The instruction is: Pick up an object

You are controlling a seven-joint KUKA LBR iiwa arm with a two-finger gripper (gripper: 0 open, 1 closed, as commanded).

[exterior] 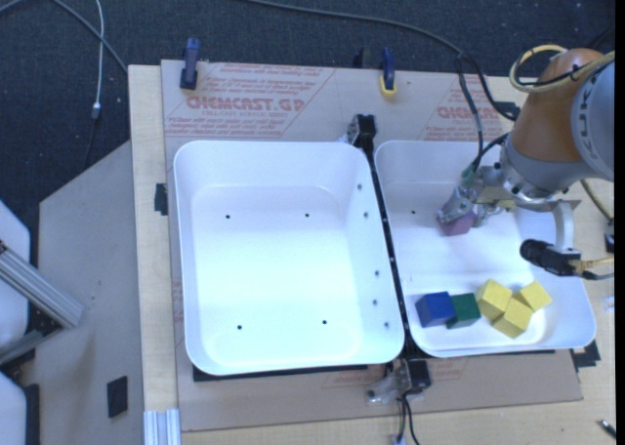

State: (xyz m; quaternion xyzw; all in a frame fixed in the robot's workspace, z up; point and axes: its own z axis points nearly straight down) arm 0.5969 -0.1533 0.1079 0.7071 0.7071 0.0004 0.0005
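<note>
Over the right-hand bin (576, 331), the gripper (459, 211) hangs low above a small pinkish block (456, 225) on the white floor; whether its fingers are spread or closed cannot be told from here. Blue (434, 307), green (466, 309) and yellow blocks (510, 308) cluster near the bin's front edge. Such pieces look light, rigid and smooth-faced, best pinched across two flat opposite sides.

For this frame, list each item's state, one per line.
hand: low in the right bin, on a pinkish object; grip unclear.
blue block: resting, touching the green block.
yellow blocks: clustered by the near wall.
left bin: flat on the bench.
</note>
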